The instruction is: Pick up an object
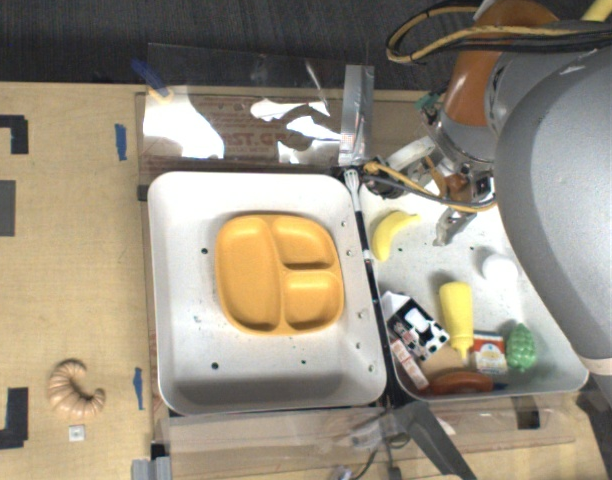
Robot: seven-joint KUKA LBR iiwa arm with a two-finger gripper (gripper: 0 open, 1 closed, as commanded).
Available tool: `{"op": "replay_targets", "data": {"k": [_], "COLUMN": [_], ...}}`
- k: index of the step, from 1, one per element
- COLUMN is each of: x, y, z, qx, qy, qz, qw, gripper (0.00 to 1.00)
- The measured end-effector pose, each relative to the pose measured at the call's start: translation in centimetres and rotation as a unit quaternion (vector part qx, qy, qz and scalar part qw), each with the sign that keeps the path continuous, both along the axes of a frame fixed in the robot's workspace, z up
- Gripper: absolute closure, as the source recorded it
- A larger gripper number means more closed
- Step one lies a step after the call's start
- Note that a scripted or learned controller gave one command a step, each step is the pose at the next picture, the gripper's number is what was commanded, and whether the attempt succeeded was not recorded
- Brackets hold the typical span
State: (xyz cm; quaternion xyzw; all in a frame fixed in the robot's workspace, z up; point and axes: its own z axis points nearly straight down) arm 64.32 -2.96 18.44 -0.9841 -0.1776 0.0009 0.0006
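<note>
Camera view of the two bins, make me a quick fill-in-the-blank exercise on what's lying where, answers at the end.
1. The yellow divided plate lies in the ____ bin.
2. The green toy lies in the ____ bin.
3. The tool hovers beside the ____-coloured banana.
4. The croissant rests on the bench, ____ both bins.

Missing words: left; right; yellow; outside

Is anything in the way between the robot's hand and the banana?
Nothing visible is. The hand hangs in the right bin, just to the right of the banana, with bare white bin floor between them. The mustard bottle and other toys lie nearer the bin's front edge.
</note>
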Motion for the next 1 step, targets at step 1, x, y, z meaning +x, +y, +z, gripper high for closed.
{"op": "replay_targets", "data": {"k": [1], "x": [-5.99], "y": [-5.73], "z": [-0.02], "qx": [0.0002], "qy": [0.002], "qz": [-0.077], "qw": [0.997], "gripper": [0.0]}}
